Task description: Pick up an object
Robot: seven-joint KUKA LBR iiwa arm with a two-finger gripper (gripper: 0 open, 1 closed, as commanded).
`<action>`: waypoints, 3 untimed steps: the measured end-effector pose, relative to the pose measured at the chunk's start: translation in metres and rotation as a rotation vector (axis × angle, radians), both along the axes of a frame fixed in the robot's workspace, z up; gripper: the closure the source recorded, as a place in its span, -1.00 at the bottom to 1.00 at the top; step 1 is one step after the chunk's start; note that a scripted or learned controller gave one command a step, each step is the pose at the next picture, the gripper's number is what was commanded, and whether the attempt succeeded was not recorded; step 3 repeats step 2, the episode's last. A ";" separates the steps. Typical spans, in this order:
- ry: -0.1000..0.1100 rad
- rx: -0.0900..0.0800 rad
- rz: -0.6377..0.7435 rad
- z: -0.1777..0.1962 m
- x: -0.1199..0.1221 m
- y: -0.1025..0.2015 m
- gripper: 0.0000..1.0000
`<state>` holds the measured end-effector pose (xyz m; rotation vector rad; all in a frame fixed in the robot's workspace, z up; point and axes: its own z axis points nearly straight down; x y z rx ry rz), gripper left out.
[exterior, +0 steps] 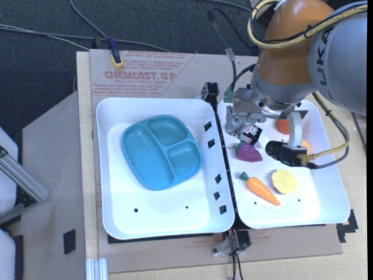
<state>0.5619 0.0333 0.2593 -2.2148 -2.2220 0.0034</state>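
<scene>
The arm (303, 45) hangs over the right bin (326, 212), its gripper (242, 121) low at the far left corner; whether it is clenched cannot be told. Nothing looks lifted yet (a judgement): carrot (262, 191), yellow slice (284, 181) and purple grapes (249, 152) lie in the bin, the grapes just beside the gripper.
</scene>
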 end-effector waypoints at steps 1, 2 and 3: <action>0.000 0.000 0.001 -0.011 -0.009 0.048 1.00; -0.002 0.000 -0.002 -0.010 -0.009 0.046 -1.00; -0.002 0.000 -0.002 -0.010 -0.009 0.046 -1.00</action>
